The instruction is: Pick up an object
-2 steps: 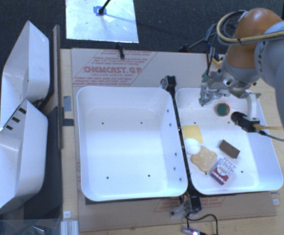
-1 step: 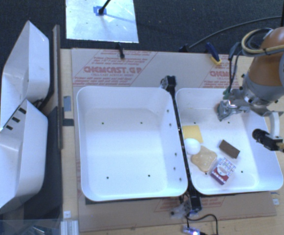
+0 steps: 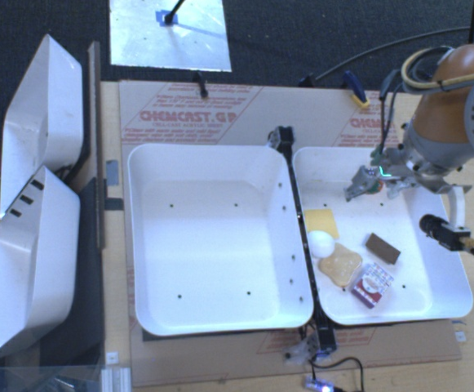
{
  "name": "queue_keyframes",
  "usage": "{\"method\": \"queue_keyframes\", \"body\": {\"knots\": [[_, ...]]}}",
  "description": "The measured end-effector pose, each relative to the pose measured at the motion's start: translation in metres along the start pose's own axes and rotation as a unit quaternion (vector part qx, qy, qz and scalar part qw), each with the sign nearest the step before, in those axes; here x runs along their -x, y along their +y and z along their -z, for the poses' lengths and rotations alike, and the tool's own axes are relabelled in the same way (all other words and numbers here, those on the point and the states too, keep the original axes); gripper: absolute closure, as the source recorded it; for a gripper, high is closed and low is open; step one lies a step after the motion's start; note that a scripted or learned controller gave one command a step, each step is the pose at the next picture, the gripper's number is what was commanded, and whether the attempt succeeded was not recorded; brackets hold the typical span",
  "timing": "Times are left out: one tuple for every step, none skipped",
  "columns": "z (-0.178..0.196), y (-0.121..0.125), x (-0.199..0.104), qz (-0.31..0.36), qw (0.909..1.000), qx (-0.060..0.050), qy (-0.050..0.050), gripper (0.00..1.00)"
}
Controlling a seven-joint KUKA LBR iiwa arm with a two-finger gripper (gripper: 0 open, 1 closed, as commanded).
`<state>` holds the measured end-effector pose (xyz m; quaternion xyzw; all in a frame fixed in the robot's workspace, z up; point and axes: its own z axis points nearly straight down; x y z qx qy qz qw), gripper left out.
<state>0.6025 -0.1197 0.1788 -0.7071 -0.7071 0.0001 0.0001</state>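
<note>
The gripper (image 3: 365, 184) hangs over the right bin (image 3: 457, 288) at its twelve o'clock end, nothing visibly in its grasp, its opening impossible to tell, so the pick seems unbegun and calls for travel toward six o'clock, where the egg (image 3: 321, 242) lies among other items.

Dark carpeted floor (image 3: 41, 6) all around; shiny metal plate (image 3: 169, 23) lying at top; spare white bins (image 3: 37, 202) stacked at left.

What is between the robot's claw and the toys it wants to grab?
Nothing visible. The gripper hangs over bare floor in the right bin; the cheese, egg and brown block lie nearer the camera, uncovered.
</note>
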Motion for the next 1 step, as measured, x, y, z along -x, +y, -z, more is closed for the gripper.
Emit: {"method": "queue_keyframes", "body": {"knots": [[-0.0123, 0.0514, 0.0460, -0.001, 1.0000, 0.000, 0.000, 0.00]]}}
